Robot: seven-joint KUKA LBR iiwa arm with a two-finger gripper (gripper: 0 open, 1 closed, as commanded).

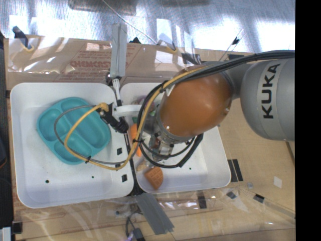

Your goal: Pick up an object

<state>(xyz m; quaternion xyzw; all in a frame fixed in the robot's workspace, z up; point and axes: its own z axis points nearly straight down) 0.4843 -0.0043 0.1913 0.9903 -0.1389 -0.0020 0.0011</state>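
Teal tray [70, 129] fills left bin [30, 185] (cables [80, 122] cross it).

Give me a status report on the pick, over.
Arm low over right bin, covering its hand. Orange object lies loose near that bin's front edge. Teal divided tray sits in left bin; yellow cable loops over it.

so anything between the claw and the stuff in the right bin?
Cannot say: the arm's orange band and cables cover the claw. An orange-brown object lies in the right bin just below the wrist, a small orange piece by the divider.
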